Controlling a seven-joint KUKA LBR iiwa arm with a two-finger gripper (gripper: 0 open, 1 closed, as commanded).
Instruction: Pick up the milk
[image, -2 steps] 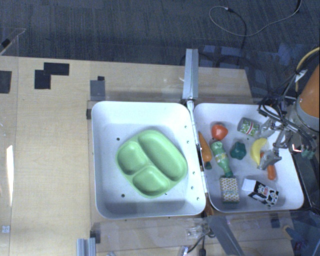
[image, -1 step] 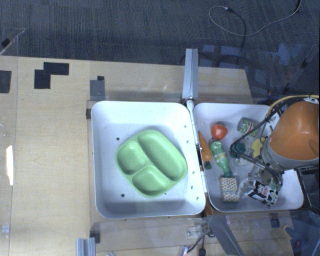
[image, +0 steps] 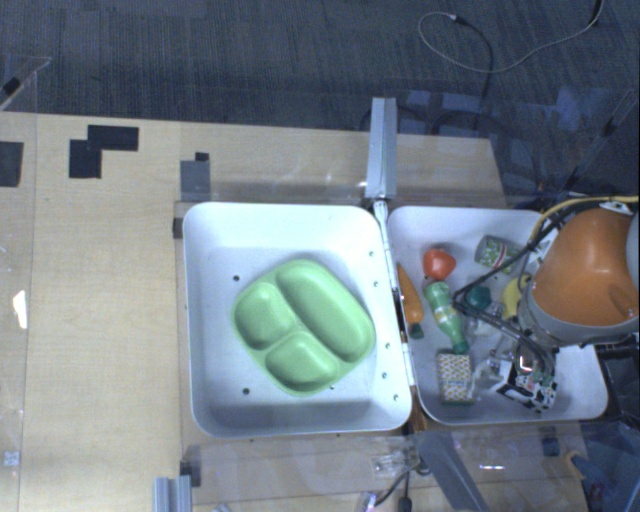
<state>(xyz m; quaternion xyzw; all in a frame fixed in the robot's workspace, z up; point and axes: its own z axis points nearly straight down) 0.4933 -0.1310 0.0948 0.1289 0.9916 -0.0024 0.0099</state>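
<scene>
Reach phase, by my read: arm (image: 590, 270) w/ orange band hangs low over right bin (image: 590, 405), pincer (image: 528, 378) down near bin's front, just right of a small patterned carton (image: 454, 378) — prob. the milk, tho too blurred to be sure. Can't tell how the pincer stands or whether it has anything.

Next move needs pincer centred over carton, clear of green bottle (image: 443, 312) just behind it. Red item (image: 438, 263) and can (image: 492, 250) sit further back.

Left bin (image: 210, 300) has green divided tray (image: 303, 325). Pale wood table (image: 90, 330), dark carpet (image: 250, 60) behind w/ loose cable (image: 470, 45).
</scene>
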